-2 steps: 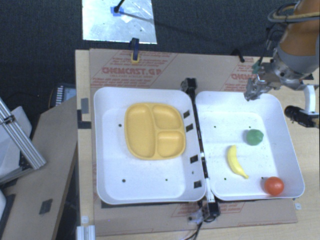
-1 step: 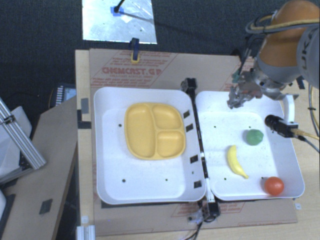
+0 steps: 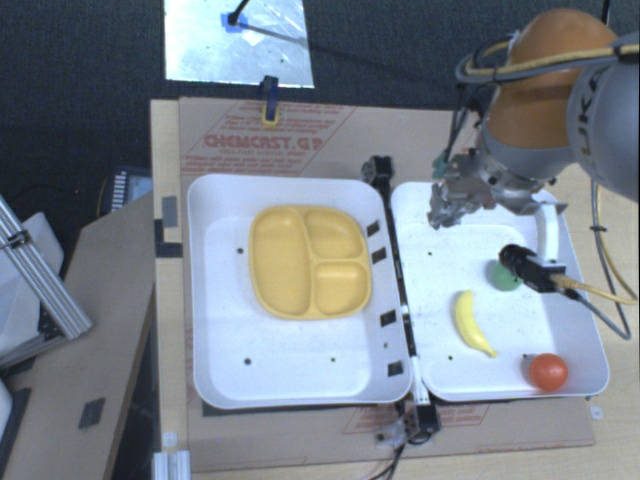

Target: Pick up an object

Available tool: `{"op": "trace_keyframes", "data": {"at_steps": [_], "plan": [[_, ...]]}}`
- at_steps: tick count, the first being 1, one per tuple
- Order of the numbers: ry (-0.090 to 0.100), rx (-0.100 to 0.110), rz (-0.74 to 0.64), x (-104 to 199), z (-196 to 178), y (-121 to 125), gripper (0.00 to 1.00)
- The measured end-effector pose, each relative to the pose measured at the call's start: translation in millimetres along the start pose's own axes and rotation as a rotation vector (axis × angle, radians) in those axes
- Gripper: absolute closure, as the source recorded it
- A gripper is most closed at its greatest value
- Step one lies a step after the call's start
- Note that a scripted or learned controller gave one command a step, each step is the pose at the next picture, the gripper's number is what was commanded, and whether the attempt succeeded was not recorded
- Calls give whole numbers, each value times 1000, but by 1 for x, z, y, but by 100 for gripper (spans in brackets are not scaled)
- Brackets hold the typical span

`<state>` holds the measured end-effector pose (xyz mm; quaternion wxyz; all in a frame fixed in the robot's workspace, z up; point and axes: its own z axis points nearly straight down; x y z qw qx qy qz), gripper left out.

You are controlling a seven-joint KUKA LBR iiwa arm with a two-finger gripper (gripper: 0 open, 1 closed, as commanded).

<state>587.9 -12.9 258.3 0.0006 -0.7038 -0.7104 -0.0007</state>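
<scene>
The right bin [image 3: 440, 368] holds a yellow banana [image 3: 473, 323] near its middle front, a red-orange round fruit [image 3: 547, 371] at its front right corner, and a green object [image 3: 504, 276] partly hidden under a black part of the arm. My gripper [image 3: 444, 211] hangs over the back left part of the right bin, well behind the banana. Nothing shows between its fingers, and their spacing is too small to read.
The left bin [image 3: 215, 368] holds a yellow divided plate [image 3: 308, 261]. A black clip rail [image 3: 392, 268] runs between the bins. The orange-banded arm [image 3: 545, 63] and a yellow cable [image 3: 600, 293] lie over the right bin's back right side.
</scene>
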Motion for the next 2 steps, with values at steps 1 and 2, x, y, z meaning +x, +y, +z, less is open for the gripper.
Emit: {"op": "trace_keyframes", "data": {"at_steps": [1, 2], "plan": [[0, 1, 0, 52, 17, -21, 100], [1, 1, -1, 100, 12, -44, 100]]}}
